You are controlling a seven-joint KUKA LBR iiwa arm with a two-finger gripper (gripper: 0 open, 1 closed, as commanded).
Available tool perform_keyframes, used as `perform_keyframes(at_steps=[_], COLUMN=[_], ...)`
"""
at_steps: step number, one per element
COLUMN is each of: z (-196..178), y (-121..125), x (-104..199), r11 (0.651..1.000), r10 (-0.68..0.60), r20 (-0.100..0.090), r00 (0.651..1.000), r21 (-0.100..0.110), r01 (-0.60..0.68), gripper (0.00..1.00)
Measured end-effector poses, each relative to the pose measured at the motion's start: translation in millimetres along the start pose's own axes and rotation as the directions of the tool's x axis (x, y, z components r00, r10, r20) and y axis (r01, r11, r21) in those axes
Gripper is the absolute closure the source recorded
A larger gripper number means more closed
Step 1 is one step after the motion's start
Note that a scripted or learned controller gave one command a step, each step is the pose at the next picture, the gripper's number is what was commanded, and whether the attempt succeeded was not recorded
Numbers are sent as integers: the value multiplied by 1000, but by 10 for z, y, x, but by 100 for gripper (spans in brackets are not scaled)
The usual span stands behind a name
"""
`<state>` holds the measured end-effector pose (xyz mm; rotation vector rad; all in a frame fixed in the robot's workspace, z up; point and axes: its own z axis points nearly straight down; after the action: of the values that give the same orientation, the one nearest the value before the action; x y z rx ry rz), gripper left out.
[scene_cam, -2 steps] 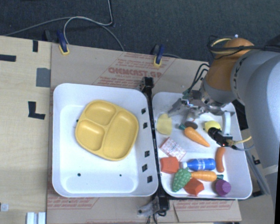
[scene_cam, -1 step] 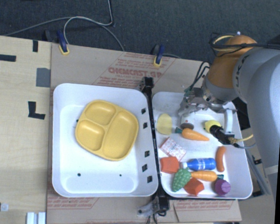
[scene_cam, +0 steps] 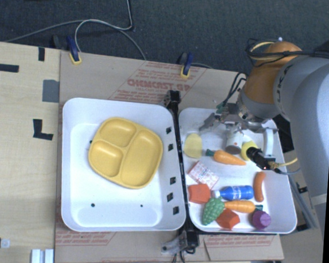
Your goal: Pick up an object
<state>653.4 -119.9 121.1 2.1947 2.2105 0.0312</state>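
The arm reaches in over the right bin (scene_cam: 288,196), its gripper (scene_cam: 234,140) low above the bin's far end; whether the jaws are spread or pressed together I cannot tell, since the wrist hardware hides them, and nothing shows between them.

The candidates all lie in that bin: a pale yellow lemon-like piece (scene_cam: 193,145) near the divider; a toy carrot (scene_cam: 228,157) just beside the gripper, with a small yellow piece (scene_cam: 247,147) close to it; a red-and-white packet (scene_cam: 203,172); a red block (scene_cam: 199,192); a blue bottle (scene_cam: 236,193); a sausage (scene_cam: 259,185); a second carrot (scene_cam: 241,206); a green bumpy vegetable (scene_cam: 213,210); another red block (scene_cam: 228,219); a purple piece (scene_cam: 261,219).

The left bin (scene_cam: 72,149) bears a yellow divided plate (scene_cam: 125,152).

I judge this the approach step (no grasp made yet); the carrot looks the nearest target. The next move calls for centring over one item, clear of its neighbours, then a straight descent and a close across its narrow width; the crowding makes a glancing miss likely.
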Motion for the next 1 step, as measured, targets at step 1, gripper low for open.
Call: perform_keyframes(at_steps=[1], z=[311], y=[-398], x=[73], r11=[1000], r10=[7], r20=[-3], r00=[1000], r21=[30], r01=[-7], gripper=[0])
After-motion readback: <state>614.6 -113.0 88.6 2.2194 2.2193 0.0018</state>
